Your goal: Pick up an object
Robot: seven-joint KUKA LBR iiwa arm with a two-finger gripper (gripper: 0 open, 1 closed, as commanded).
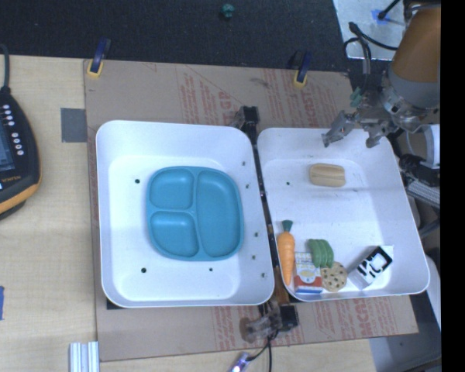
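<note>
bread roll [327,174], smooth tan oval, lies below the spread-fingered hand [350,137].

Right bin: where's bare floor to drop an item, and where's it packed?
Free: the right white bin's middle band, between the tan bread roll and the front row; also its floor right of the roll. Crowded: the front edge, where the orange toy carrot, green vegetable, round cookie and black-and-white block cluster. The pincer hovers over the back edge.

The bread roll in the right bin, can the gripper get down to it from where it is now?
Probably yes. The bread roll lies alone on bare floor of the right bin, apart from the toys along the near edge, and the gripper hangs just behind it with fingers spread.
</note>
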